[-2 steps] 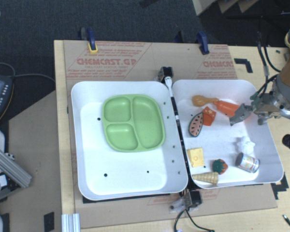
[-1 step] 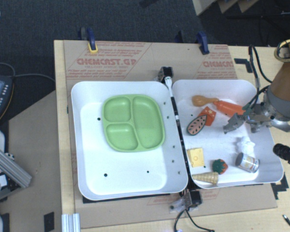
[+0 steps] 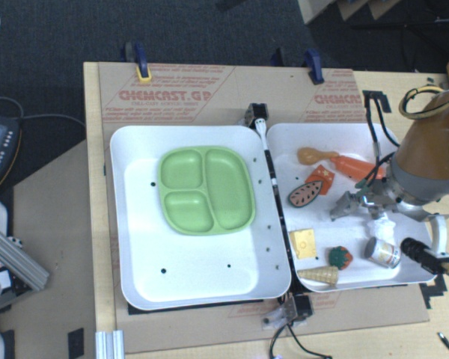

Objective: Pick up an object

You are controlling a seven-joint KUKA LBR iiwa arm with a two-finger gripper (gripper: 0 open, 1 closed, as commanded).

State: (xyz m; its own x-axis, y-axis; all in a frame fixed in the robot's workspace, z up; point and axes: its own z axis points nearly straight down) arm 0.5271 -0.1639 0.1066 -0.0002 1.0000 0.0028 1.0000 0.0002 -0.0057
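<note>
Reaching in from the right, the grey arm (image 3: 426, 155) with its orange band hangs over the right bin (image 3: 284, 144), and its hand (image 3: 349, 203) sits low near the middle of that bin. From this slant I cannot tell how the hand is set, and nothing can be seen gripped in it.

Several small things lie scattered in the right bin. An orange carrot-shaped piece (image 3: 353, 166) lies near the back, partly behind the arm, with a tan spoon-like piece (image 3: 316, 155) just to its left. A small orange-red block (image 3: 321, 176) sits in front of those, and a watermelon slice (image 3: 305, 194) with dark seeds lies just beside it, toward the divider. These two are the nearest things to the hand, a little to its left and apart from it. Nearer the front edge are a yellow square of cheese (image 3: 303, 243), a round green and orange piece (image 3: 340, 256), and an ice cream cone (image 3: 318, 276) lying on its side at the rim. A silver can-like thing (image 3: 384, 250) lies at the right, below the wrist.

The left bin (image 3: 135, 223) holds a pale green divided plate (image 3: 207, 189) with three compartments, lying flat toward the back. Both bins rest side by side on a brown board-covered surface (image 3: 172, 88), which is held at its far edge by blue clamps (image 3: 141, 60).
</note>
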